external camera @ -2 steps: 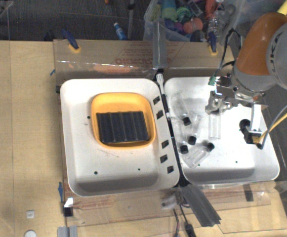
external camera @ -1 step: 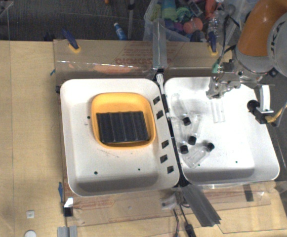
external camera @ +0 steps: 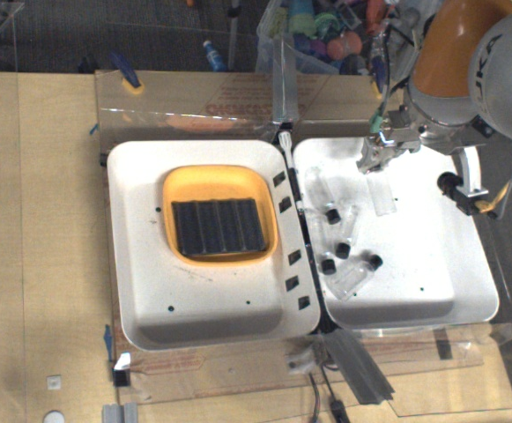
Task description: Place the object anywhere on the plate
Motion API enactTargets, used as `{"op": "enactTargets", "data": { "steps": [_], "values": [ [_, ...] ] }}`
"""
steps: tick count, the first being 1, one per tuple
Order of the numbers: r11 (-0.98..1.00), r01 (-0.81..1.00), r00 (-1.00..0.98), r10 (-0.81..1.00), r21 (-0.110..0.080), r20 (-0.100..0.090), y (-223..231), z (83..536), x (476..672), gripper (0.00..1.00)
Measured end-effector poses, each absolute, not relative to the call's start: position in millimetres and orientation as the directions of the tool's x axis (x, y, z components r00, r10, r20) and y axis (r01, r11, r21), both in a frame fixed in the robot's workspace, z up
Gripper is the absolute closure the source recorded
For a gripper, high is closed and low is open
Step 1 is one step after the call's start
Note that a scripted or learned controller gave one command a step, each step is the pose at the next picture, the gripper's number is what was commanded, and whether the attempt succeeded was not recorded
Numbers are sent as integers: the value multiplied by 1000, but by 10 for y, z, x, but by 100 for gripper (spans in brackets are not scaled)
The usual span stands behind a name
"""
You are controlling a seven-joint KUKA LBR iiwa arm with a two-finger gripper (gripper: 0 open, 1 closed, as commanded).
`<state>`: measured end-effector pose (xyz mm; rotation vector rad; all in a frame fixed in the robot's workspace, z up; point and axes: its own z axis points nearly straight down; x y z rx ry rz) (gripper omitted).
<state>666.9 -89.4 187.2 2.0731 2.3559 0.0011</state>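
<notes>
The gripper (external camera: 377, 159) hangs over the far side of the right bin (external camera: 432, 276); whether it grips anything, I cannot tell. The clear bottles (external camera: 348, 236) lie on that bin's floor, well apart from the yellow plate (external camera: 174, 188) in the left bin (external camera: 137, 280). Nothing delivered yet; picking and carrying remain.

The arm (external camera: 493, 51) enters from the right edge, its grey body and orange band sitting above the far right corner of the right bin (external camera: 467, 302). The wrist angles down and leftward, carrying the gripper (external camera: 377, 159) to a position over that bin's far left portion. Finger state is too small and blurred to determine.
</notes>
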Motion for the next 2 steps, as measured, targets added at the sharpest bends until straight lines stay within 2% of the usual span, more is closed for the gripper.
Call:
{"op": "enactTargets", "data": {
  "steps": [1,2],
  "values": [
    [176,984,-176,984,3,-3,-714,2248,6673,100],
    [188,982,-188,982,4,-2,-717,2524,6675,100]
  ]
}}
